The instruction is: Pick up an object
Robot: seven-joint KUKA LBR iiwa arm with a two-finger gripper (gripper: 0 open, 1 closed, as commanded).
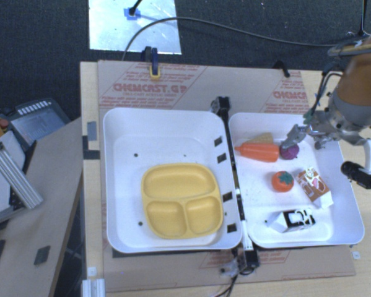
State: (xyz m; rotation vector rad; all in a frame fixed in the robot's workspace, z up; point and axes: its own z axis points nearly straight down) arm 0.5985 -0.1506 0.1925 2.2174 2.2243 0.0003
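Two white bins sit side by side on the surface (pixel 92 166). The left bin (pixel 120 129) holds a yellow divided tray (pixel 181 200) toward its near edge. The right bin (pixel 343 224) holds an orange carrot (pixel 257 151) near its far-left corner, a purple ball (pixel 288 151) just beside the carrot's right end, a tomato (pixel 282 180) at the middle, a brown carton (pixel 314 187) right of it, and a black-and-white carton (pixel 292 219) by the near edge. The gripper (pixel 296 136) hangs just above the purple ball; how its jaws stand cannot be told.
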